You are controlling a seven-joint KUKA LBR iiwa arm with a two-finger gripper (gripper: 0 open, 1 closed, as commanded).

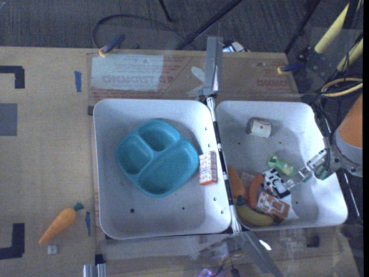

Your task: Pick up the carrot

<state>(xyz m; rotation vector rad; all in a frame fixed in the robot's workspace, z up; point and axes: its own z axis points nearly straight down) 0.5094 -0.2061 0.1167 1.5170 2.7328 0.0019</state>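
Note:
An orange carrot (pixel 57 225) with a green top lies on the wooden bench outside the bins, left of the left bin's front corner. A second orange, carrot-like piece (pixel 235 182) lies in the right bin (pixel 300 117) against its left wall. My gripper (pixel 301 175) hangs low over the right side of the right bin, pointing down-left beside a green packet (pixel 281 165) and a black-and-white carton (pixel 275 184). It is well apart from both orange pieces, and I see nothing held in it.
The left bin (pixel 109 120) holds a teal divided plate (pixel 157 156) and a small orange-white box (pixel 207 168). The right bin also holds a small can (pixel 259 127), a banana (pixel 253 216) and an orange box (pixel 273 206), crowded at the front.

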